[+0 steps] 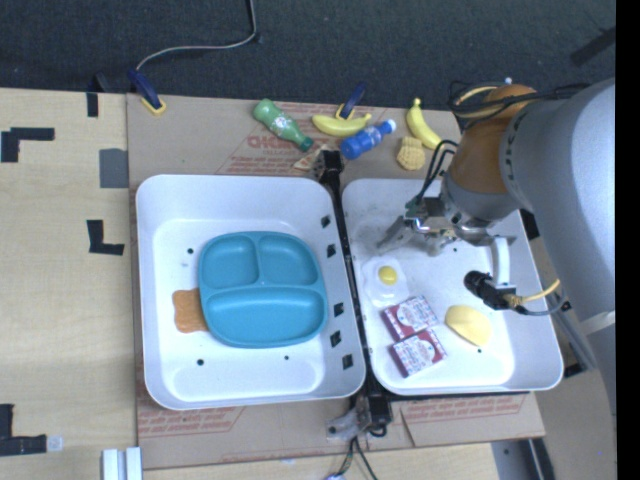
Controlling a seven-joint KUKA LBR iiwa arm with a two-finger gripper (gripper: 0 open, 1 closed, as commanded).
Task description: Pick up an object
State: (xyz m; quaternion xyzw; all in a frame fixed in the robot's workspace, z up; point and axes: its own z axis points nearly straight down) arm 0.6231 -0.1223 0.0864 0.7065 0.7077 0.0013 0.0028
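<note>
The right bin (372, 203) holds a fried egg toy (386, 276), two red-and-white packets (408, 315) (418, 351) and a yellow lemon-shaped object (468, 325). My gripper (412, 230) hangs over the upper part of this bin, above the egg, its metal fingers (393, 235) pointing left and spread apart with nothing between them. The grey arm with its orange band (480, 158) comes in from the right.
The left bin (160, 218) holds a blue divided plate (264, 288) with a brown toast piece (187, 311) at its left edge. Behind the bins lie a green bottle (281, 124), two bananas (342, 123) (422, 126), a blue bottle (367, 139) and a yellow block (410, 153).
</note>
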